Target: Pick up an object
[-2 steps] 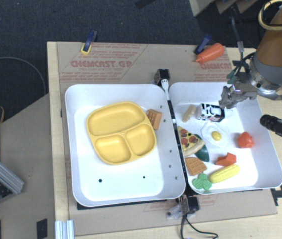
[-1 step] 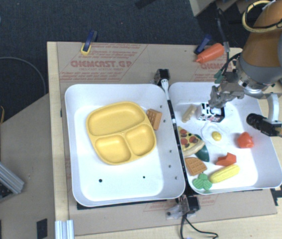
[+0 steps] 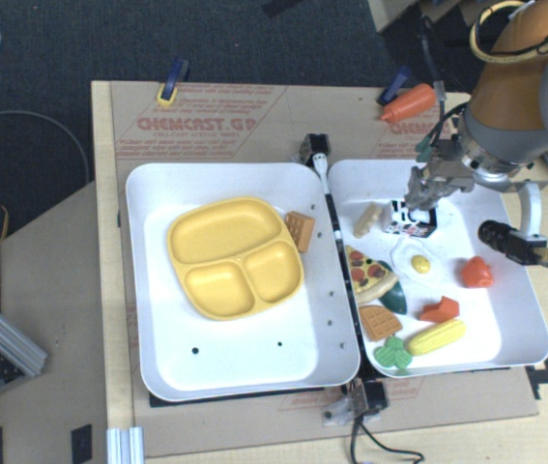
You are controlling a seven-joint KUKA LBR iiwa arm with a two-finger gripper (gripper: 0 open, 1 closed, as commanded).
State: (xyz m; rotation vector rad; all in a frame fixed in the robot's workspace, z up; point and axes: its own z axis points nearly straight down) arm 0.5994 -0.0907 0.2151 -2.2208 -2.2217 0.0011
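Tool [image 3: 420,193] hangs low in the right bin [image 3: 525,298], just above a black-and-white toy [image 3: 412,220]; whether it is apart or together, I cannot tell.

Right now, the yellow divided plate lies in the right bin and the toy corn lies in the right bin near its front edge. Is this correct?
Not quite. The camera view shows the yellow divided plate in the left bin, not the right one. The rest holds: the toy corn lies in the right bin near its front edge.
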